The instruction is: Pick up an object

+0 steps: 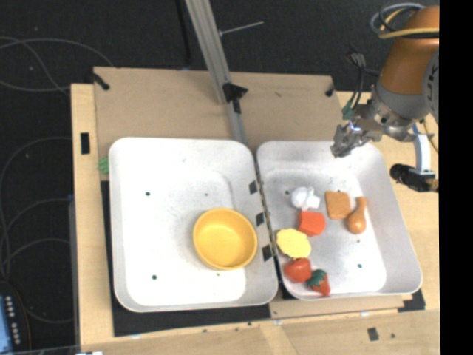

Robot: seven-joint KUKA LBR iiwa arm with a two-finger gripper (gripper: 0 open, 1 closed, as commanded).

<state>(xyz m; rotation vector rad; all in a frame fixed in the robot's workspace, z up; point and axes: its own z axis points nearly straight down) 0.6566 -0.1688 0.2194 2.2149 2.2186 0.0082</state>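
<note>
My gripper (342, 146) hangs over the back edge of the right bin (369, 272), above and to the right of the toys. Below it lie a small white piece (302, 197), an orange-red block (312, 222), a tan slice (338, 204) and an orange pear-shaped piece (357, 217). Nearer the front are a yellow flower-shaped piece (293, 242), a red tomato (298, 270) and a strawberry (318, 281). Nothing shows at the gripper's tip.
A yellow bowl (224, 238) sits in the left bin (148, 176), near the divide between bins. A slanted metal pole (214, 50) rises behind the bins. Cables trail over the dark floor at the left.
</note>
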